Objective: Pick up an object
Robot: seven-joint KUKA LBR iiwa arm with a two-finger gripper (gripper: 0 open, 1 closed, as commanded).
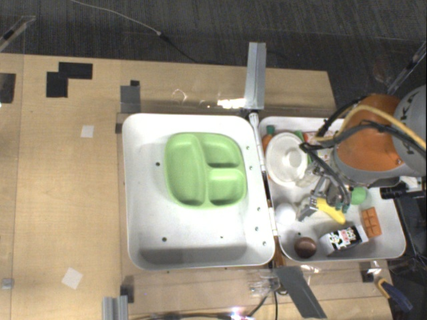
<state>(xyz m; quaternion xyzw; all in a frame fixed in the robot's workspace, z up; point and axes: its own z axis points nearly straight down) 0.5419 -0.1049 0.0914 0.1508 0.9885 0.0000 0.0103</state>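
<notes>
The arm (373, 149) reaches into the right bin (393, 245) from the right, its orange band above the wrist. The jaws (313, 205) hang low inside that bin, their tips at the near end of a yellow object (331, 211), which lies tilted just right of them. Whether they are clenched on it or released, I cannot tell. A white cup (287, 157) sits toward the far left corner of the right bin. A dark brown ball (306, 247) lies by its near wall, with a black-and-white box (344, 239) just right of the ball and an orange block (371, 221) farther right. Left of the right bin, the left bin (143, 199) holds a green divided tray (203, 169). Both bins rest on the wooden counter (60, 199).
</notes>
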